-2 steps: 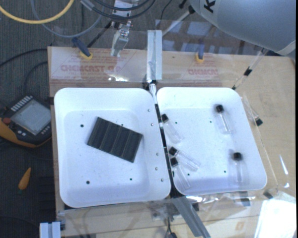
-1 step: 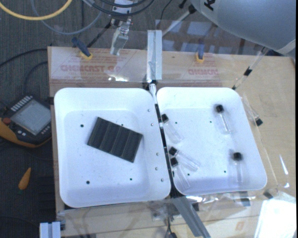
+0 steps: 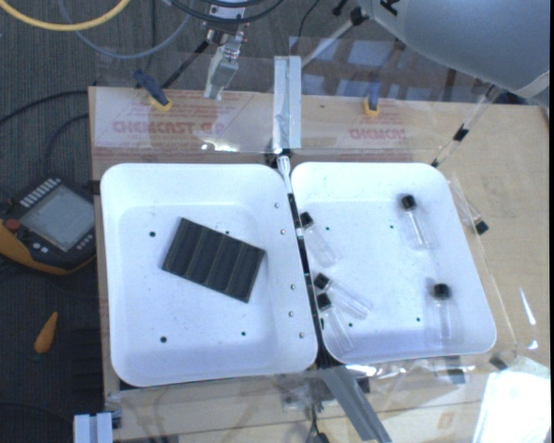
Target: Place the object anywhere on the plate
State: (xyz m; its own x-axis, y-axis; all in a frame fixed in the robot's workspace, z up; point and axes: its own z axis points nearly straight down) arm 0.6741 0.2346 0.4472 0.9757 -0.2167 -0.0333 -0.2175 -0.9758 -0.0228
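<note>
I judged the clear vials (image 3: 415, 221) light, slick and fragile, best pinched mid-body; the gripper (image 3: 223, 67) held nothing, its state unclear.

Seen from a single fixed camera above the bench (image 3: 499, 201), angled down at a slant and set fairly close. Left bin (image 3: 120, 275) and right bin (image 3: 462, 275) framed whole, side by side; arm (image 3: 462, 17) entering top right.
</note>
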